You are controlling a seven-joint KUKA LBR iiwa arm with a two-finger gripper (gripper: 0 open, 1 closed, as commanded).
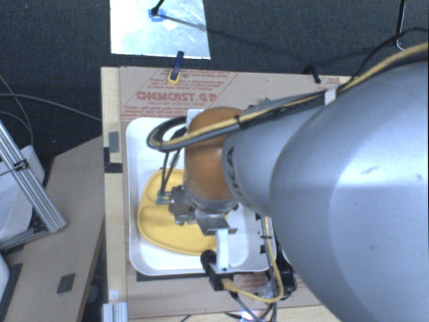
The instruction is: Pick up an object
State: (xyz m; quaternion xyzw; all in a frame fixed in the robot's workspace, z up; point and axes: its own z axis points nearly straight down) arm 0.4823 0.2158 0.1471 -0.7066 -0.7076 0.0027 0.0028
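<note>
A: Leftmost, in the white bin [137, 180]: a yellow object [155, 223], flat and rounded, spread over the bin's left floor.

B: Then, just right of it, the gripper [194, 215], hung low under the orange band [206, 156]. Sits right at the yellow object's right edge, maybe over it. Touching or not, impossible to say.

A: Open or closed?

B: Cannot tell. Hidden under the wrist.

A: Risks from here?

B: Probably a closing on the thin rim alone, with a slip out on the lift. Caused by the flat, low shape and the off-centre approach. Also a possible scrape against the bin floor if driven lower.

A: Further right?

B: Grey arm [348, 200], bulky, covering the rest of the bench.
</note>
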